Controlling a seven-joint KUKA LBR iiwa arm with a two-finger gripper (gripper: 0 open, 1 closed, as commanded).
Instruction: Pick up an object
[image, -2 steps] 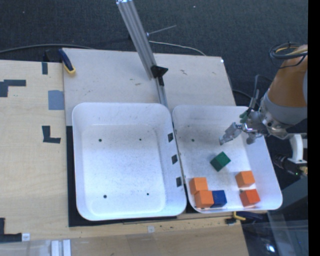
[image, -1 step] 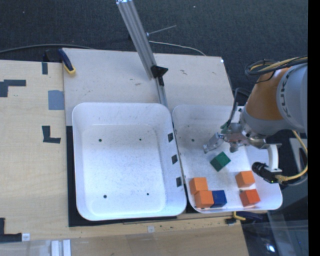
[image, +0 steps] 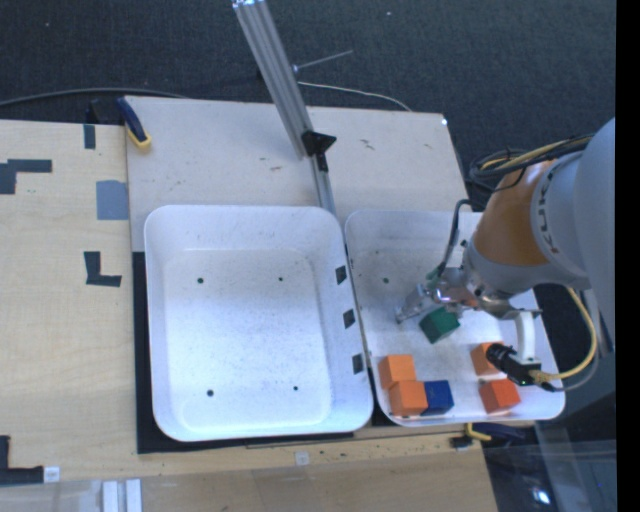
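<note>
My gripper (image: 422, 303) hangs low over the middle of the right bin (image: 395, 232), at the end of the grey arm with the orange band (image: 510, 225). A dark green block (image: 438, 325) lies right beside it, touching or just under its tip; whether it is gripped cannot be made out. Near the bin's front edge sit two orange blocks (image: 398, 369) (image: 407, 398) and a blue block (image: 437, 397). Two more orange blocks (image: 499, 396) (image: 485, 358) lie at the front right, one partly behind a black cable end.
The left bin (image: 165, 300) stands beside the right one. A slanted metal rail (image: 283, 85) reaches down from the top to the bins' shared corner. A yellow-and-blue tool (image: 133, 122) lies at the bench's far left. Yellow cables (image: 570, 370) loop at the right.
</note>
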